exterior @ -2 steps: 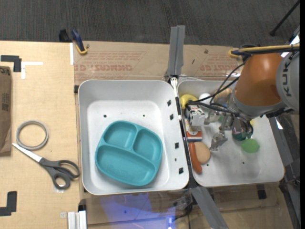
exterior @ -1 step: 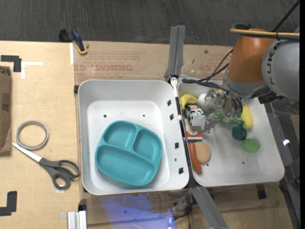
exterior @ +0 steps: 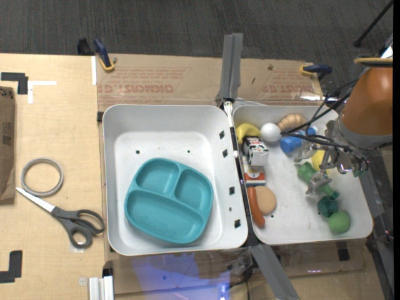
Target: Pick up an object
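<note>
Nearest to you the teal tray [exterior: 169, 199] lies in the left bin [exterior: 115, 167], while the gripper [exterior: 322, 181] hangs low in the right bin [exterior: 294, 230] over green toys [exterior: 328, 205], grasping nothing visibly, so I judge you must descend next.

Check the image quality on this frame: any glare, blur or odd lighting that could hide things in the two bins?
Camera view: even overhead light, soft shadows only; the teal tray in the left bin is sharp. A bluish-purple glow spills on the bench below that bin. In the right bin, the gripper and small toys around it look cluttered and slightly soft, crossed by dark cables.
</note>
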